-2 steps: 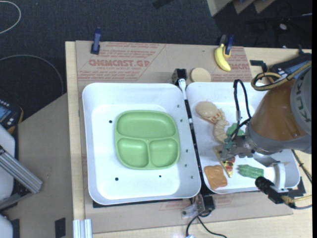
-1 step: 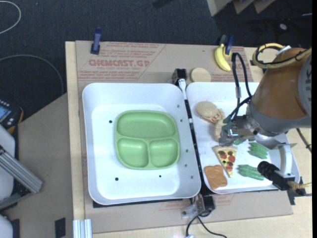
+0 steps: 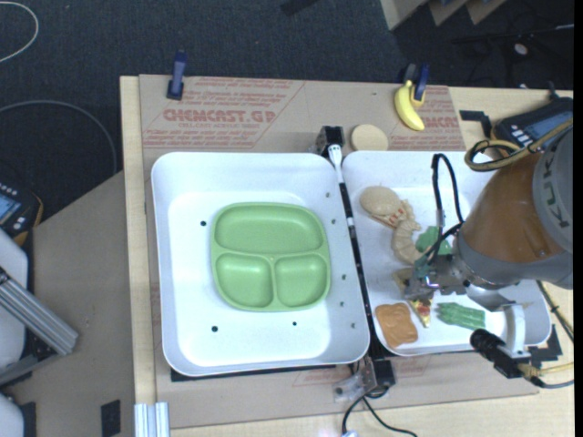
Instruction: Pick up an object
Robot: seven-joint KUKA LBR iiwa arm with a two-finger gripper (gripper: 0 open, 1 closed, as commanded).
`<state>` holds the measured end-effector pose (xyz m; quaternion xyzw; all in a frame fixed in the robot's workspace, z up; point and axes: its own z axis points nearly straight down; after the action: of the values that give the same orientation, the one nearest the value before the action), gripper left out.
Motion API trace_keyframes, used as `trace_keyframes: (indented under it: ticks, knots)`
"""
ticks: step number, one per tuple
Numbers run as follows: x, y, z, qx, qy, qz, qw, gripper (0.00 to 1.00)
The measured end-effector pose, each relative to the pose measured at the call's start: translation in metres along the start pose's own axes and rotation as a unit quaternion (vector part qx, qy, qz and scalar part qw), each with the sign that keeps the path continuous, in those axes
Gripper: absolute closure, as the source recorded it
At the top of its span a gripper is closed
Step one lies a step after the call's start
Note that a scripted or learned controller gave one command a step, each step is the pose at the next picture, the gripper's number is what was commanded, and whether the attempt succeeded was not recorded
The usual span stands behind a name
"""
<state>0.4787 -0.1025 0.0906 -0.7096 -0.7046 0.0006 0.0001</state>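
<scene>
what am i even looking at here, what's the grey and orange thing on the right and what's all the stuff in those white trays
You are looking down at a slant from one fixed camera above a workbench. The grey and orange shape on the right is a robot arm, reaching in over the right bin. Its gripper sits low among the items there; from this angle I cannot tell whether the jaws are open or closed, or whether they hold anything.

Two shallow white bins sit side by side. The left bin holds a green divided plate. The right bin holds small toy-like items: a beige lumpy piece, an orange-brown piece and a green piece.

Behind the bins, on the board, lie a yellow banana and a round tan disc.
</scene>
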Motion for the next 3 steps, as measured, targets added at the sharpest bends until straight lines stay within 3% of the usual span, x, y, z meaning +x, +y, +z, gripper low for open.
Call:
trace_keyframes:
  ticks: [1,2,3]
  knots:
    - [-0.051,0.06,-0.029,-0.005,-0.003,-0.003,1.0,1.0]
    - [-0.017,0.005,0.001,-0.011,-0.005,-0.001,0.9999,1.0]
    - [-0.003,0.078,-0.048,-0.006,-0.001,-0.006,1.0,1.0]
